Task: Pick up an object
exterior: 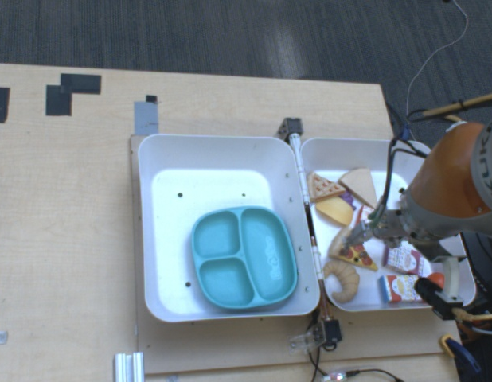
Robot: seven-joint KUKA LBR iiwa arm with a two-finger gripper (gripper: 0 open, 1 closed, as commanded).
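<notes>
Down in the right bin (466,280), among toy food: gripper (362,234) low over the clutter, fingers slightly spread, nothing visibly pinched between them. Directly beneath, a small pizza slice (357,255), red and yellow, flat on the white floor, touching a tan croissant (343,278) curled toward the near wall. Probably the target, that slice. Best approached straight down, fingers astride its narrow width, clear of the croissant and the yellow cheese wedge (337,211) just beyond; a thin, flat piece, likely to slip unless caught low at the edges. Farther back, a waffle-patterned triangle (325,187) and a pale bread slice (360,185); nearer, small printed cartons (400,288). In the left bin (157,237), a blue three-compartment plate (244,256).
</notes>
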